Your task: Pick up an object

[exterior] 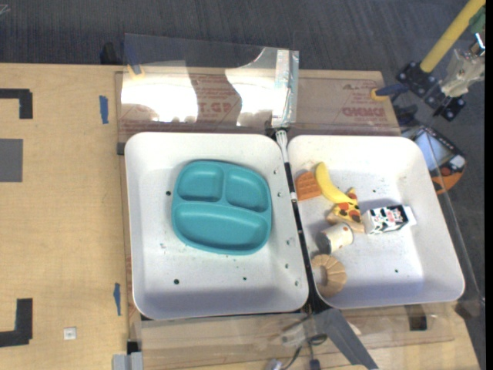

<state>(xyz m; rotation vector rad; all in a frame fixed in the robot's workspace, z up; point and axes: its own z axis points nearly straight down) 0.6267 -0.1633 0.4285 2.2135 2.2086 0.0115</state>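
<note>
Right bin (431,276), near to far: wooden disc (330,272), small cylinder (337,237), black-and-white carton (387,218), yellow banana (333,186). Banana judged light, stiff, smooth; best gripped across its middle. Left bin (146,284): teal divided tray (223,206). Pincer (454,91) seen far right, well apart from banana; open or closed cannot be told.

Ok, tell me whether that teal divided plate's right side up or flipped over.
Right side up. The teal divided plate lies flat in the left bin, its three compartments facing up, ridges visible between them.
</note>
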